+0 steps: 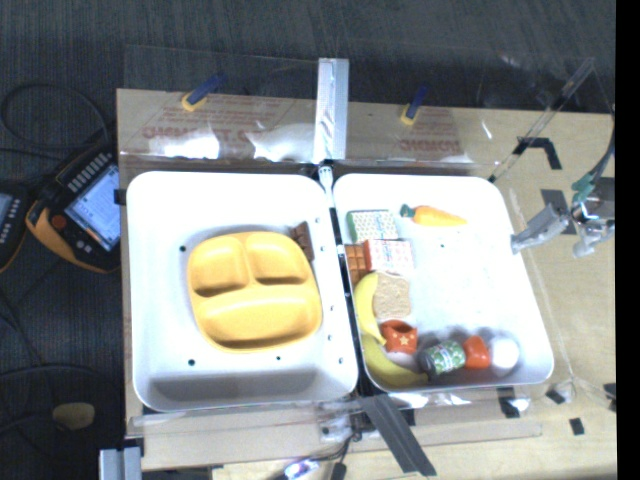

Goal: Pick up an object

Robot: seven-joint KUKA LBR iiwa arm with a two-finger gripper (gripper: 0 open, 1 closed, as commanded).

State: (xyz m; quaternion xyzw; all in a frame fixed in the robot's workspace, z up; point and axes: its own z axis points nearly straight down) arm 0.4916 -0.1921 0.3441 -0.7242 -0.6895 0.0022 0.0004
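Observation:
The right bin (pixel 500 268) holds the loose objects along its left and front sides. An orange carrot (pixel 432 215) lies near its far wall. Beside it sit a green-and-white box (pixel 370 225) and a pink-and-white box (pixel 388 256). A tan cracker-like slab (pixel 393 296) rests on a yellow banana (pixel 372 353), which curves along the left wall. At the front stand a red item (pixel 399 338), a green can-like piece (pixel 443 356), a small red ball (pixel 476 351) and a white ball (pixel 503 352).
The left bin (pixel 160 228) carries a yellow divided tray (pixel 255 288), with a small brown piece (pixel 301 236) at its far right corner. A handheld pendant (pixel 85 213) lies left of the bench. Grey brackets (pixel 545 226) stand just right of the right bin.

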